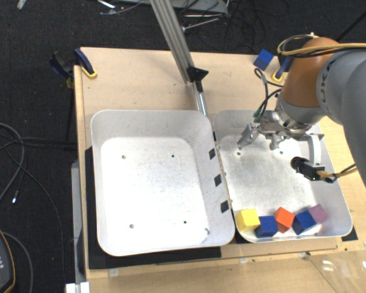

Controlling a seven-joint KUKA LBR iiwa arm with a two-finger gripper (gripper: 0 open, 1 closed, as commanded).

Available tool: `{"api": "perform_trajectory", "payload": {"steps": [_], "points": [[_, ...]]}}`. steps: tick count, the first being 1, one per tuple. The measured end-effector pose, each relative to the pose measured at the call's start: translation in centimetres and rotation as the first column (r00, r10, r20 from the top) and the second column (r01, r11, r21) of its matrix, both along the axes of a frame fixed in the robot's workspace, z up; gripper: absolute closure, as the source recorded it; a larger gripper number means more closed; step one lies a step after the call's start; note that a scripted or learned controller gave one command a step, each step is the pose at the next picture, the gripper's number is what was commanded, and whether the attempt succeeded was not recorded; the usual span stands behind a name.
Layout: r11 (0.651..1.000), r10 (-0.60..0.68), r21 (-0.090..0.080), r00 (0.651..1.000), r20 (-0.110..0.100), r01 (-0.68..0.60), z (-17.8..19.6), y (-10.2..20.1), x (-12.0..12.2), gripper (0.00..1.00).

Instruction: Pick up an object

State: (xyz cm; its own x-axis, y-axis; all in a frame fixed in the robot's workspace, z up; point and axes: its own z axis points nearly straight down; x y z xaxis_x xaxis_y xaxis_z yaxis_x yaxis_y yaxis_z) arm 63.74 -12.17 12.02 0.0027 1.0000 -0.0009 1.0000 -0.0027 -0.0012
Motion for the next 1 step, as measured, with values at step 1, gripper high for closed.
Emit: {"api": "perform_trajectory", "payload": {"steps": [1], "points": [[1.0, 0.001, 0.001, 1.0, -0.002, -0.001, -2.63, 0.78, -2.48, 0.0]]}}
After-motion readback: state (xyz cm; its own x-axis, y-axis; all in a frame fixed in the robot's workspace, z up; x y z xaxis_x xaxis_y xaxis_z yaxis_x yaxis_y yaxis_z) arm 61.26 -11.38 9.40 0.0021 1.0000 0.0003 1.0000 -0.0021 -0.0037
